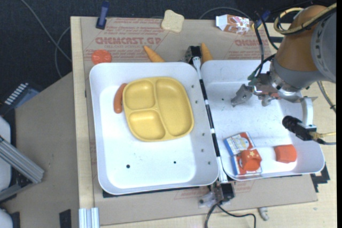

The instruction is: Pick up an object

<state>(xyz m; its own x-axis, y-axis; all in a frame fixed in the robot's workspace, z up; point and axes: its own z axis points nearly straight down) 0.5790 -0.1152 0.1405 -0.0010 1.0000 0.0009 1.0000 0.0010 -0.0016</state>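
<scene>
At the near edge of the bench, the right bin [315, 165] holds three small things along its front wall: a blue and white packet [238, 142], a red tomato-like toy [249, 160] lying against the packet's near end, and an orange block [286, 154] a little to the right, apart from the other two. The left bin [155, 173] sits beside it, the two touching along a dark seam. In the left bin a yellow plate [158, 108] with three compartments lies flat toward the far side, and a red sausage [118, 99] rests against the plate's left edge.

Farther back in the right bin, the gripper [251, 91] hangs over bare white floor near the bin's middle. Its fingers look spread apart, one reaching left and down, and nothing sits between them. It is well apart from the packet, the tomato toy and the block. The grey arm [302, 50] with its orange band rises behind it at the right.

Beyond the bins, on the brown cardboard [133, 37], lie an orange disc [100, 56], a carrot [153, 54], a blue clip [102, 14], a slice of bread [172, 20] and a small carton [233, 23].
</scene>
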